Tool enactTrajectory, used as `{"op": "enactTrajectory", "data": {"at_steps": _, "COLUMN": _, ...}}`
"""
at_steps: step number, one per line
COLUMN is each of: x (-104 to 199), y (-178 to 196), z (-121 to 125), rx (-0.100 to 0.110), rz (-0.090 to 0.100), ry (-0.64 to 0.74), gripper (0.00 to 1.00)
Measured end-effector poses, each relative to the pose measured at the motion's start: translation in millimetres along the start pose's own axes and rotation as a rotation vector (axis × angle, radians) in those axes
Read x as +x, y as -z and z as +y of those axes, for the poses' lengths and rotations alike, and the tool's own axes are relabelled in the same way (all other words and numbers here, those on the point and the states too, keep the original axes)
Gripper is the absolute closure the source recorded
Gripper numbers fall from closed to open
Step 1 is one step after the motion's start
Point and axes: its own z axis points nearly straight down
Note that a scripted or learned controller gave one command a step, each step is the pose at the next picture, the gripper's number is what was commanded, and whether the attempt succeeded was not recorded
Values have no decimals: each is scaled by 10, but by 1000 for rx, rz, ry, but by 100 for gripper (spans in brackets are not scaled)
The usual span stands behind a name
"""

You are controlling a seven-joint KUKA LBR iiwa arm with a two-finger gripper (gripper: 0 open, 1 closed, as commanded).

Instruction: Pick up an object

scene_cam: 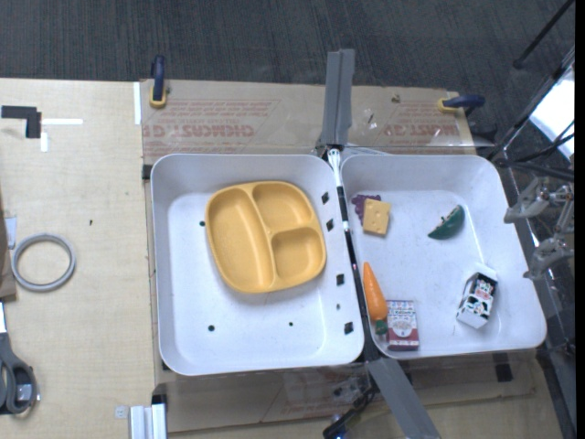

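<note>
Two white bins, arm parked off to the right, nothing lifted.

Landmark: the grey divider strip point(340, 199) where the two bins meet. Left of it, the left white bin point(183, 337) carries a yellow three-compartment plastic plate point(265, 236), lying flat near the bin's middle. Right of it, the right white bin point(512, 332) holds the loose items: a yellow cheese-like square block point(376, 217) just beside the divider, touching a small purple piece point(364, 200); an orange toy carrot point(374, 290) along the divider lower down; a small red-and-white printed carton point(402, 325) next to the carrot's lower end; a dark green wedge-shaped piece point(448, 225) well apart from the divider; a black-and-white cow-pattern milk carton point(477, 300) farthest from it. The gripper point(539, 231) sits at the right bin's outer rim; cannot tell how its fingers stand or whether anything is held.
</note>
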Motion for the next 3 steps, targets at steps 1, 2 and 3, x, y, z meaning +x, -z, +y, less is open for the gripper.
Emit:
{"op": "enactTrajectory", "data": {"at_steps": 1, "x": -814, "y": -446, "z": -99, "rx": 1, "rz": -1, "ry": -213, "gripper": 0}}
{"op": "enactTrajectory", "data": {"at_steps": 2, "x": -1113, "y": -1895, "z": -100, "rx": 1, "rz": -2, "ry": -444, "gripper": 0}}
{"op": "enactTrajectory", "data": {"at_steps": 3, "x": -1449, "y": -1892, "z": 409, "rx": 1, "rz": -3, "ry": -624, "gripper": 0}}
